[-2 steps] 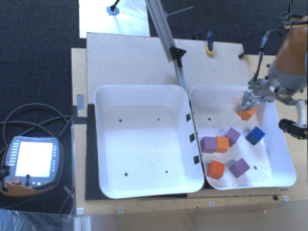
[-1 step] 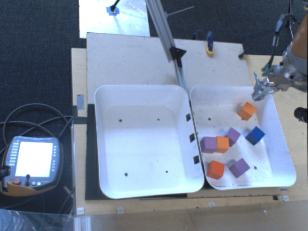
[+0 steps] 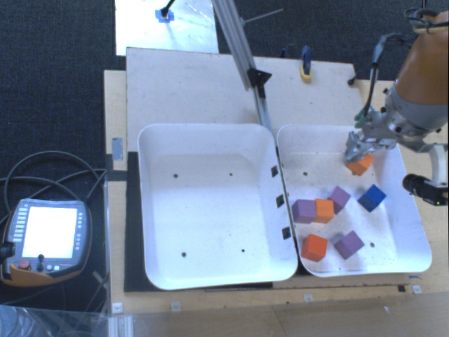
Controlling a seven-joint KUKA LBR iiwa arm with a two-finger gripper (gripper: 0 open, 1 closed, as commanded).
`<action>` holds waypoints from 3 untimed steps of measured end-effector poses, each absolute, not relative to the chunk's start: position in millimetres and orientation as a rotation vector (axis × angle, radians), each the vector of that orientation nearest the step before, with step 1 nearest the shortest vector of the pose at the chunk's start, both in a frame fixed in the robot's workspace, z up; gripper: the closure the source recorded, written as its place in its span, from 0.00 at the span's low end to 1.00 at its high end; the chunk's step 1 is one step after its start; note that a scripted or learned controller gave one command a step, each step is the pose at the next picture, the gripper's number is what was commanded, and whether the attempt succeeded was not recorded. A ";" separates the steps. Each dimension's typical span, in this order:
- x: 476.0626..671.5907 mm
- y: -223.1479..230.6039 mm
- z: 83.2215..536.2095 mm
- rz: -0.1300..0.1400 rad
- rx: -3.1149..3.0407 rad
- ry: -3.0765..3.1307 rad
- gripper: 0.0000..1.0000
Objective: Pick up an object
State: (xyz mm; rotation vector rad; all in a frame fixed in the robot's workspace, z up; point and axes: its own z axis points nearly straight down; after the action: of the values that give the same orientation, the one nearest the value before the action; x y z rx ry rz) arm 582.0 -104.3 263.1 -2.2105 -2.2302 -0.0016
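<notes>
- Far left, off the surface (image 3: 189, 83): a teach pendant (image 3: 48, 241) with its cable looped on the dark floor.
- Left bin (image 3: 151, 188): white, shallow, a few dark specks on its bottom.
- Right bin (image 3: 414, 248): blocks cluster toward its near half. A purple cube (image 3: 304, 210) touches an orange cube (image 3: 324, 210), with a second purple block (image 3: 340, 197) just beside that; a blue cube (image 3: 372, 197) sits apart to the right; an orange block (image 3: 314, 247) and a purple block (image 3: 349, 244) lie nearest the front rim.
- Tool (image 3: 360, 151): low over the far part of the right bin, the arm (image 3: 424, 76) coming from the right.
- Directly under the tool's tip: an orange piece (image 3: 361, 165), tilted, touching or nearly so (whether it is pinched I cannot tell; the finger spread is not readable from here).
- Judgement: the target lies straight below, so the coming move turns on a plain vertical lift.
</notes>
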 end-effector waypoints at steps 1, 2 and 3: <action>571.8 -49.1 263.3 -0.004 -2.209 -2.233 1.00; 542.3 -1.5 256.3 -0.002 -2.209 -2.231 1.00; 528.1 49.4 237.4 -0.002 -2.208 -2.232 1.00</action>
State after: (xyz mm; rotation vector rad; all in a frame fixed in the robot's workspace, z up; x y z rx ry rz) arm 528.1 49.4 237.4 -2.2078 -2.2316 -0.0023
